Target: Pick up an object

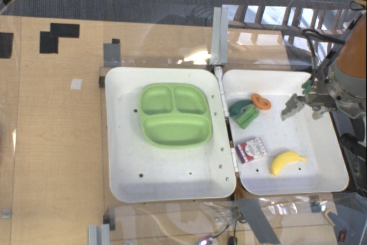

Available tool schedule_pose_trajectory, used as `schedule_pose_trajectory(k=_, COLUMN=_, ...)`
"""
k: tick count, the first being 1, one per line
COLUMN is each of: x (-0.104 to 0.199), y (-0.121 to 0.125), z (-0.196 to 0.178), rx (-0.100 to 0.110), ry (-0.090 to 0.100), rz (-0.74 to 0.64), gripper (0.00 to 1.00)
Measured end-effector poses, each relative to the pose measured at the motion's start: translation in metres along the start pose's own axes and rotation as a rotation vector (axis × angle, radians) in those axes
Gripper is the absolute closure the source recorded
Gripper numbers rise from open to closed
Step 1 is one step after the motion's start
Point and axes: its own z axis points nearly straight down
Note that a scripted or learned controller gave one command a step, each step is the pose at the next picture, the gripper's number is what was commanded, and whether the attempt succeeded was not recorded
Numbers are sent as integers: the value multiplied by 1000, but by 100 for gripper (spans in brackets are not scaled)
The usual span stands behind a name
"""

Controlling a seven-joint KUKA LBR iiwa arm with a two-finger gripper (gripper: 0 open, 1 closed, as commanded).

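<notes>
- No words, numbers or brand names can be read anywhere in this view.
- A small red and white packet, lying in the right-hand bin, carries printing, but it is too small and blurred to make out any letters.
- Black block shapes sit on the wooden bench top at upper left; they are plain patches, not letters or figures.
</notes>
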Motion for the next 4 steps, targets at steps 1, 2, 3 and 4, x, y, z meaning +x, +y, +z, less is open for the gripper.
schedule_pose_trajectory(k=1, x=35, y=26, z=-29, rx=-2, ry=0, rz=-74, gripper=0)
schedule_pose_trajectory(k=2, x=42, y=81, z=103, rx=2, ry=1, rz=-185, gripper=0)
schedule_pose_trajectory(k=3, x=16, y=107, z=157, rx=-8, ry=-2, rz=140, gripper=0)
schedule_pose_trajectory(k=4, x=17, y=109, z=144, rx=-15, ry=-1, rz=134, gripper=100)
